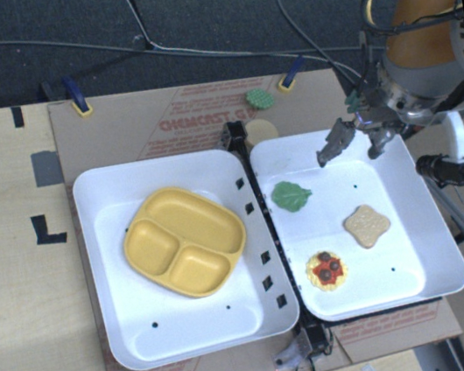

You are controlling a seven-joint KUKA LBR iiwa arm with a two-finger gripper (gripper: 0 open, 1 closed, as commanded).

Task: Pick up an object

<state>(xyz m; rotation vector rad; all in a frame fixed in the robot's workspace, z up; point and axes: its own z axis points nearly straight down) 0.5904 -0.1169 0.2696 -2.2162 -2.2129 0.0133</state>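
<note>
Two shallow white bins sit side by side on a cardboard sheet, seen from above at a slant. The left bin (125,332) holds a yellow divided tray (185,241) lying roughly in its middle, turned at an angle, with bare white floor on all sides of it and the widest strip along the near edge. The right bin (433,265) holds three small items, each apart from the others: a green leaf-shaped piece (291,195) near the left wall, a tan bread slice (367,226) toward the right side, and a round yellow piece topped with red (326,270) near the front. None touches a wall, and open floor lies between them. The gripper (351,145) hangs over the right bin's far right corner, above the back rim, its two dark fingers spread apart with nothing between them; the bread slice lies nearest, in front of it. A small green textured piece (259,99) lies on the cardboard behind the bins, beyond the dividing edge.
</note>
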